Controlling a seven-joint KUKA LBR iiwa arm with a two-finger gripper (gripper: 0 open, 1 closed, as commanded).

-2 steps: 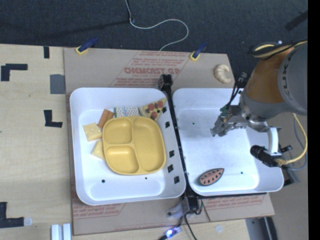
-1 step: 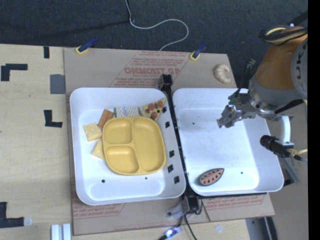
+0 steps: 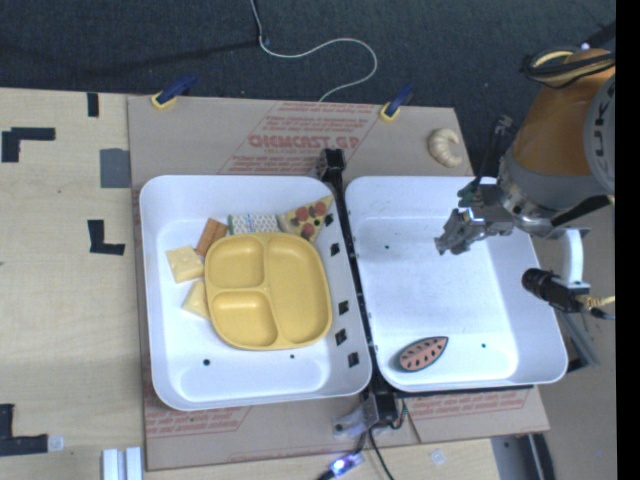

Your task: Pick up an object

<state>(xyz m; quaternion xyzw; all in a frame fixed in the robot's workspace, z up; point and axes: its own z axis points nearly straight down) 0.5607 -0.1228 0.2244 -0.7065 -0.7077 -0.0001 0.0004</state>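
A reddish-brown oval object with dark spots [image 3: 422, 353] lies at the front of the right bin [image 3: 400, 268]. My gripper [image 3: 455, 236] hangs over the back right part of that bin, well behind the oval object and apart from it. A yellow divided plate [image 3: 268, 290] sits in the left bin [image 3: 170, 368]. Around its back and left edges lie a brown cracker [image 3: 210, 235], pale yellow squares [image 3: 184, 264], a patterned flat piece [image 3: 254, 223] and a pizza-like slice [image 3: 308, 216].
A black divider with clips [image 3: 345, 288] runs between the bins. A beige lump [image 3: 447, 146] rests on the cardboard behind the right bin. A white cable [image 3: 320, 53] loops across the dark floor at the back. Blue clamps [image 3: 398, 98] hold the cardboard.
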